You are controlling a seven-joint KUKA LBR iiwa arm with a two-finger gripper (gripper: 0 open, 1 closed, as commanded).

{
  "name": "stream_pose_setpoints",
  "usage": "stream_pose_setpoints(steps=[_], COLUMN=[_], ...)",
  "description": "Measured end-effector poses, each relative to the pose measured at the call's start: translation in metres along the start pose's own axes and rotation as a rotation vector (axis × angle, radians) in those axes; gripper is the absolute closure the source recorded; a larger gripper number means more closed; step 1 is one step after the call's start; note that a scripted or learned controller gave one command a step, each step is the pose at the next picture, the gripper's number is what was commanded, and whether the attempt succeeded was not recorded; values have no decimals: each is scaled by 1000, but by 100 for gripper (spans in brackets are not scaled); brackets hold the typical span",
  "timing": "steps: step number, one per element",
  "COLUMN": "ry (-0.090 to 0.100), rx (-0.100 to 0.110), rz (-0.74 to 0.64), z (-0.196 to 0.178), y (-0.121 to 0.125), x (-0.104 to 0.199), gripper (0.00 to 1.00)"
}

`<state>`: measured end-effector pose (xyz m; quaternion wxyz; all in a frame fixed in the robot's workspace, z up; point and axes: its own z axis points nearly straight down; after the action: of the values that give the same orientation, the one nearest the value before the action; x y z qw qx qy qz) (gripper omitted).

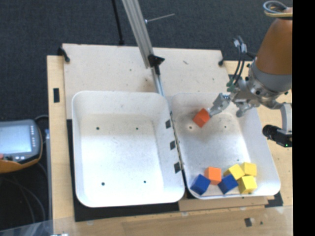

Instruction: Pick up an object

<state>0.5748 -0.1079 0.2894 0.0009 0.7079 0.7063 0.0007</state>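
The orange-red block (201, 117) is sitting tilted near the far edge of the right bin (256, 146), touching one finger of the gripper (228, 105); whether that claw is gripping it I cannot tell. Other blocks (225, 179) are crowding the near edge.

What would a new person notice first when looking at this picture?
Probably the orange-red cube in the upper part of the right bin, at the tip of the claw that reaches in from the right. Next comes the bright cluster of blue, orange and yellow cubes gathered along that bin's near edge.
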Motion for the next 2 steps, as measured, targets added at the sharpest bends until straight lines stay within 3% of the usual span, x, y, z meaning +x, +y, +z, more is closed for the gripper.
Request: stream_pose_setpoints(steps=[1, 2], ry=[1, -2], rx=[10, 0], rz=[-2, 1], z=[116, 193], y=[-51, -15], x=[22, -23], gripper=[0, 0])
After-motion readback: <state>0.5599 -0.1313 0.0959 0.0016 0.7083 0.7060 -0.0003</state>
